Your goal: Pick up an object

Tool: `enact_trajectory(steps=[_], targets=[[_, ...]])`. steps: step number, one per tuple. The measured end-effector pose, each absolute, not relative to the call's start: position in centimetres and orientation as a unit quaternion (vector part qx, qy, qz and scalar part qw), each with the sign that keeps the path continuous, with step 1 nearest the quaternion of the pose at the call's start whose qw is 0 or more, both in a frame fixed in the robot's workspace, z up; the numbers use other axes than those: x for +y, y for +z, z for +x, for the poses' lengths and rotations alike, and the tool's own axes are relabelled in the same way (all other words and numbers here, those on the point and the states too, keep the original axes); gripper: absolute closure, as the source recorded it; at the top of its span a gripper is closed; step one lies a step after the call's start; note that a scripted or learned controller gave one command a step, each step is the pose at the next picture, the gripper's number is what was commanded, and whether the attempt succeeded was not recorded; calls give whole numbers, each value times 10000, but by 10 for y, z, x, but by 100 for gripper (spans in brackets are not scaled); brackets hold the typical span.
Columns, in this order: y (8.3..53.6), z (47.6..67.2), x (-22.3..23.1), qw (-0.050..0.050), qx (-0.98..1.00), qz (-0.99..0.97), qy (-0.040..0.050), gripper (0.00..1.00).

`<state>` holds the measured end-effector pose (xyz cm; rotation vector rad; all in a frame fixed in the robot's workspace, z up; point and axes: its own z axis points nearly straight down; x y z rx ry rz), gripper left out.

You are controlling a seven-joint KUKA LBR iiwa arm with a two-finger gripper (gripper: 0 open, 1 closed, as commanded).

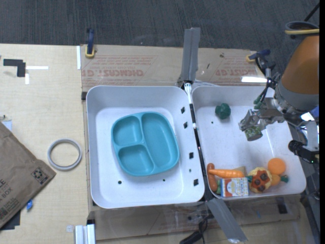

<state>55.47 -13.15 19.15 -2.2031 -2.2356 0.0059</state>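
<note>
**Gripper over the right bin, nothing obviously grabbed yet**

Camera view: the arm [300, 70] came in from the right and the gripper [252, 127] hung over the right bin [223, 151], in the bare patch between the green ball [222, 110] up near the back wall and the pile along the front edge. Honestly, I couldn't tell whether the fingers were spread or pinched — it was all a grey-green blur at that spot, and I couldn't make out anything sitting between them either.

Candidates for the pick were all in that bin: the ball, a carrot [225, 173] lying flat, a small carton [234, 187] just in front of it and touching, a round toy [259, 179] with red spots, and an orange [277, 166] by the right wall. The left bin [101, 136] held a teal tray [145, 143].

If I were doing this step, I'd go for the ball — it sat well apart from everything else, so the fingers could drop on either side without bumping a neighbour. It would probably roll, though, so come straight down and centre over it before closing. The front pile looked like the worse bet: things touched each other and crowded the bin wall.

Hard to make out: the gripper's tip, as said. The right side of the bin was partly covered by the arm and cables. The spotted toy was too small to identify properly.

Outside the bins, a tape ring [64, 153] lay on the bench [40, 111].
</note>
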Motion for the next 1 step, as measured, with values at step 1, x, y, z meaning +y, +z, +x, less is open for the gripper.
enact_trajectory(steps=[1], targets=[[282,537,-146,10,-6900,-7238,23,100]])
